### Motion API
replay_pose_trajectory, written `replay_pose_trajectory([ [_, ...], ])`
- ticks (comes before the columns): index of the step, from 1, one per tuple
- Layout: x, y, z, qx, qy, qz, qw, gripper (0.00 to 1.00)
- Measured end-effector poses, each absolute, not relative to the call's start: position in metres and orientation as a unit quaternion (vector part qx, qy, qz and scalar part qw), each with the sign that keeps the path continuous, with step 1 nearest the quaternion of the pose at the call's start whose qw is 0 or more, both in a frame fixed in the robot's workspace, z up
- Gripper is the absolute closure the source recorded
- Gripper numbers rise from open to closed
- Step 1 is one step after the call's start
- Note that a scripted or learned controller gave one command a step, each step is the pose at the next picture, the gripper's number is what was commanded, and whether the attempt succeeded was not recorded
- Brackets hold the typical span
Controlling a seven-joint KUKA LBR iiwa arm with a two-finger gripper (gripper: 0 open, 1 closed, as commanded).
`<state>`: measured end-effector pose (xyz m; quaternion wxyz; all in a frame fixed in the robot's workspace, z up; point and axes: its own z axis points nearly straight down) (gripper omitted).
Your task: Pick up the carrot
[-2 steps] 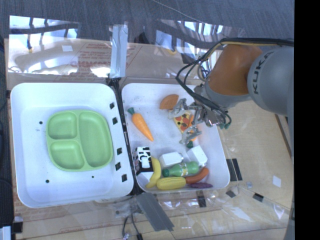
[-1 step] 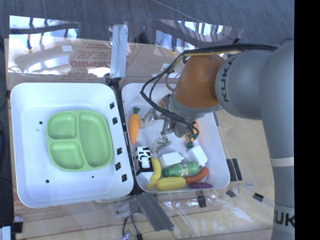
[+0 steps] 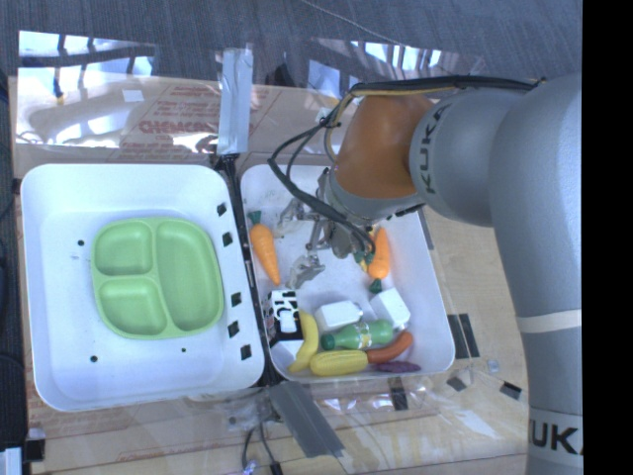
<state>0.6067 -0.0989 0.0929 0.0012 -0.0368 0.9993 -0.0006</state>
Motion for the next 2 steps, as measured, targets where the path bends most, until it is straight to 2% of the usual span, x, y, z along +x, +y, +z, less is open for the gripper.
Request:
replay_pose_trajectory([
  [1,0.589,-0.094,0.091,0.167,0.986,0.0001,-0.002,0.0],
  [2,0.59,-0.093,0.101,0.162,0.987,-0.0002,-0.001,1.0],
])
